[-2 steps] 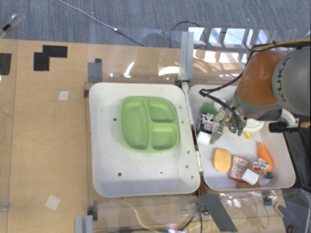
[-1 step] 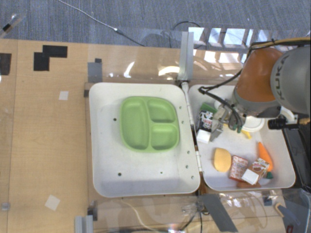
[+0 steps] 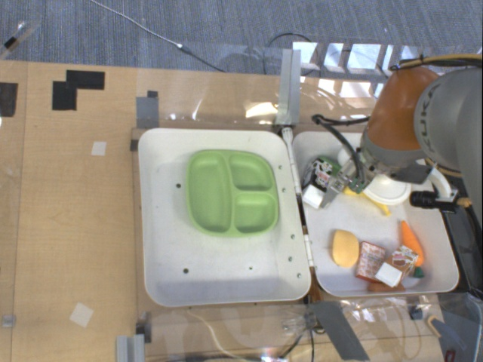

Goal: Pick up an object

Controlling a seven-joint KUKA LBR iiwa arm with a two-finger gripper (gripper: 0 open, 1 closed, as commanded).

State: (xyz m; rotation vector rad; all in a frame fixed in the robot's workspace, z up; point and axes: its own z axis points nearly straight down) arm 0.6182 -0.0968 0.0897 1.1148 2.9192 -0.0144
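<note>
Objects for picking lie in the right bin (image 3: 445, 277): we see a yellow rounded piece (image 3: 345, 248) near its lower left, a small printed packet (image 3: 370, 261) just beside it, a white-and-red carton (image 3: 396, 266) next to that, and an orange carrot (image 3: 411, 241) slanting along the right side. A white round lid or cup (image 3: 387, 189) sits higher up, partly under our arm (image 3: 426, 115).

Our gripper (image 3: 323, 181) hangs low over the upper left part of that bin, close to the wall that divides the two bins. We make out a dark, printed shape and a white block at its tip, but we cannot tell whether its fingers are spread or closed, nor whether anything sits between them.

Our left bin (image 3: 166, 277) carries a green divided plate (image 3: 232, 191), lying flat near the middle, with one long compartment on the left and two smaller ones on the right.
</note>
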